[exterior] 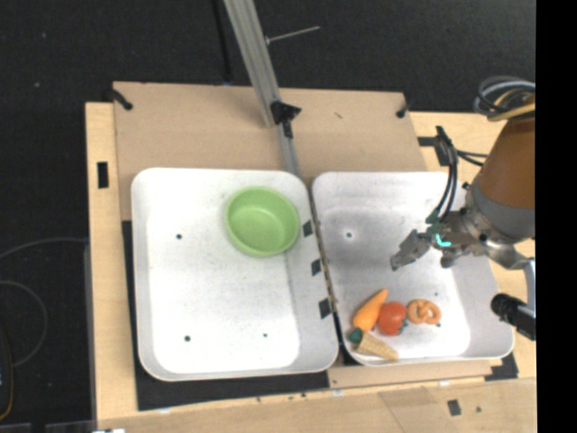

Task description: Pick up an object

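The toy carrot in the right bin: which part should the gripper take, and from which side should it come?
Probably the orange middle of the toy carrot, approached from above. It lies flat and slanted, green end low-left, with the red tomato touching its right side. Closing across its narrow width looks best, though the finger on the tomato side has little room. The gripper hangs above and to its right, over the right bin.

Two shallow white bins sit side by side on a tan worktop (198, 129): the left bin (162, 269) and the right bin (379, 206); a grey metal pole (252, 48) slants above; dark floor (54, 34) surrounds.
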`<state>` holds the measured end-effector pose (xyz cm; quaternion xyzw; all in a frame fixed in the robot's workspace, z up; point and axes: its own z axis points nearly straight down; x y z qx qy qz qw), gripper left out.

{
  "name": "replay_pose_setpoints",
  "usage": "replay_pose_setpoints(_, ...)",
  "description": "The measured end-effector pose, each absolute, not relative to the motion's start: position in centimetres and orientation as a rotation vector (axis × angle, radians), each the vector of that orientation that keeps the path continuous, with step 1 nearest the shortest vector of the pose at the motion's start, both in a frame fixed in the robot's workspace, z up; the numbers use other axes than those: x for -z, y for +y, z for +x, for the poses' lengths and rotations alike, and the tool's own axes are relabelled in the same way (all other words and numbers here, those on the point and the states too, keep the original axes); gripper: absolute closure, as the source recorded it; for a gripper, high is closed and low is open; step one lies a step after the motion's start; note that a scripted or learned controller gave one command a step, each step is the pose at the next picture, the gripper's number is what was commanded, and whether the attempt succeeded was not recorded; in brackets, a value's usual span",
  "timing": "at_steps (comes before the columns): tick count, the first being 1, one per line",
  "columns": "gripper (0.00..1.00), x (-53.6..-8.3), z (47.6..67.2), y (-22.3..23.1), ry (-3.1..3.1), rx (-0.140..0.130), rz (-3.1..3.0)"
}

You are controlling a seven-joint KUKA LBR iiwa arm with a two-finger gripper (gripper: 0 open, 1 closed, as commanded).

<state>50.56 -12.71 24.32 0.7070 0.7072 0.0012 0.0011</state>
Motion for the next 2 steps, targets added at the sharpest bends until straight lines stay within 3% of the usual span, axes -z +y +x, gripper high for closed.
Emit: replay_pose_setpoints(2,0.0,-14.3,49.5,-12.3,2.224,0.005,2.224)
